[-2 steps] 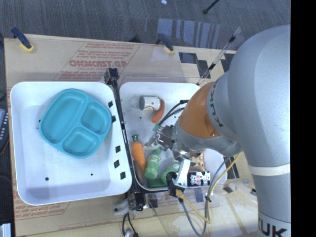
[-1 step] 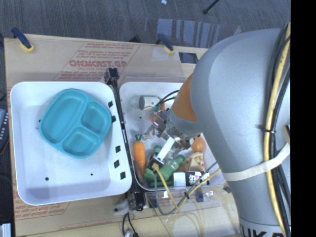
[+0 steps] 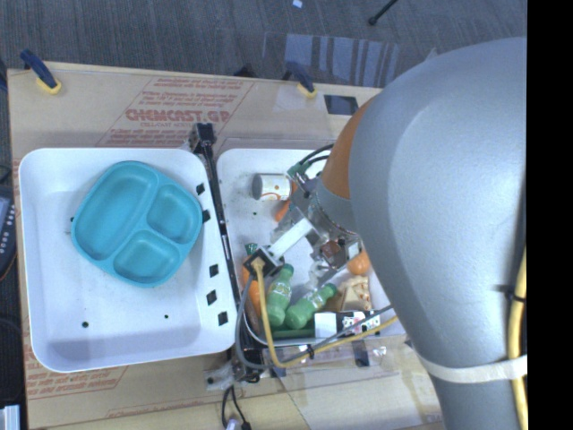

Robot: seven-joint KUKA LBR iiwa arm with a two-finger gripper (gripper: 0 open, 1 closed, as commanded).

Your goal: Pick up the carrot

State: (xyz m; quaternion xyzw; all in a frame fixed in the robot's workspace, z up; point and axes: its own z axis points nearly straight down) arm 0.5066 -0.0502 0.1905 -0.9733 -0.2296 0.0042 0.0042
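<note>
We take the green bottles (image 3: 291,301) in the right bin (image 3: 235,173) as reference. The carrot (image 3: 254,296), an orange piece, lies just left of the bottles, against them. The gripper (image 3: 324,245) hangs just beyond the bottles, to their right. We cannot tell whether it is released or clenched. The blue divided plate (image 3: 136,222) sits well left of the bottles.

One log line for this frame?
arm: over right bin | carrot: right bin, beside green bottles, not seen held | left bin: blue divided plate
</note>
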